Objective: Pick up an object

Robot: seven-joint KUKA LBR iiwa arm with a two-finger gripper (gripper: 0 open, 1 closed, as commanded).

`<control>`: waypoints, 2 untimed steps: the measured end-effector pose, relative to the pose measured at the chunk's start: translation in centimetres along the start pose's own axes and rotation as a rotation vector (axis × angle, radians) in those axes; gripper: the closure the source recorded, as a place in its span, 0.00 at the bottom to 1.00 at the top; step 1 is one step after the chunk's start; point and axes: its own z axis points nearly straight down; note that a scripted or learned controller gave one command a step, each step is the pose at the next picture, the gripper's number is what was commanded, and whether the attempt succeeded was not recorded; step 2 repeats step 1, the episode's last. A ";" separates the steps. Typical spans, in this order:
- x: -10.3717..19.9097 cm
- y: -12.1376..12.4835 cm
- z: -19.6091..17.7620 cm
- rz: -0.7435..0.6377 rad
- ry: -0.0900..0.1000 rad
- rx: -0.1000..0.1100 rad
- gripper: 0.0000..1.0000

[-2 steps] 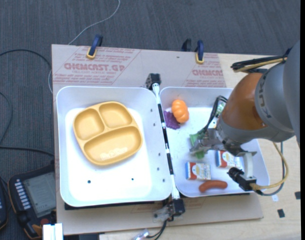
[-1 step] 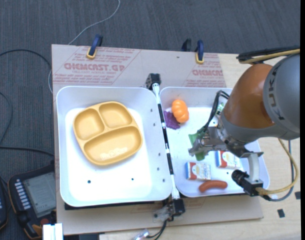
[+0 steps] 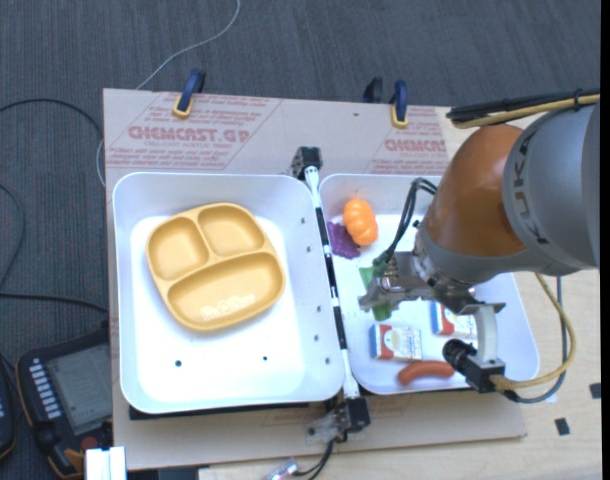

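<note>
The table (image 3: 235, 138) carried two white bins side by side. The grey arm (image 3: 515, 198), orange-banded above the wrist, reached in from the right and bent down over the right bin (image 3: 520, 343), covering much of it. The left bin (image 3: 135, 368) held a yellow divided plate (image 3: 217, 265). The gripper (image 3: 410, 293) hung low near the right bin's middle; how it was set could not be told. Around it lay a small carton (image 3: 397, 342), an orange pumpkin (image 3: 360, 221), a sausage (image 3: 425, 372) and a purple piece (image 3: 341, 237).
</note>
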 end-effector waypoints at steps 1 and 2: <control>5.3 0.0 -0.8 0.000 0.000 0.001 1.00; 5.3 0.0 -0.8 0.000 0.000 0.001 1.00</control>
